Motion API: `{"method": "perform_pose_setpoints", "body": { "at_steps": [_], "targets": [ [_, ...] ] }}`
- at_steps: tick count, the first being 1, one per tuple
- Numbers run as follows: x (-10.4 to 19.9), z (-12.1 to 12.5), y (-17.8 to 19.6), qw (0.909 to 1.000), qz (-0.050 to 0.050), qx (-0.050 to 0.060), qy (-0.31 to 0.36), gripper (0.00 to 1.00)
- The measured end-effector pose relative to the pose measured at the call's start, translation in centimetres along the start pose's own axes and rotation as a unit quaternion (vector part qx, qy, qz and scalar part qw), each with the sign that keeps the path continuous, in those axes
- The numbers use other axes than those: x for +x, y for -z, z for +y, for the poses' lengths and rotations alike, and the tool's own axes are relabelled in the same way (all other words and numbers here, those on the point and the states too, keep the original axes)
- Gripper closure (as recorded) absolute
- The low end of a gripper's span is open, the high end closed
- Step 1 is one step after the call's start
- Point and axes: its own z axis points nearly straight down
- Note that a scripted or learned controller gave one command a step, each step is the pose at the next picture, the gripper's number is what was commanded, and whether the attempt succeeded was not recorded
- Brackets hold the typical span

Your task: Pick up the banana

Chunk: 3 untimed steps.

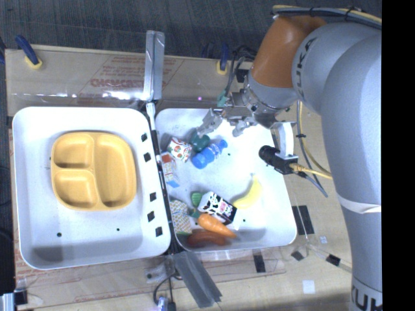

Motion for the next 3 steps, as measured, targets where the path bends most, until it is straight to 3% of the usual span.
{"method": "perform_pose_setpoints", "body": {
  "at_steps": [1, 2, 3],
  "targets": [
    [-7.4, -5.2, -1.8, 1.0, -0.001, 0.0, 0.001, 0.0],
    [-9.8, -12.7, -5.4, 0.9957, 0.0, -0.001, 0.093, 0.0],
    [-10.0, -11.7, -9.8, 0.9908, -0.003, -0.007, 0.135, 0.0]
  ]
}}
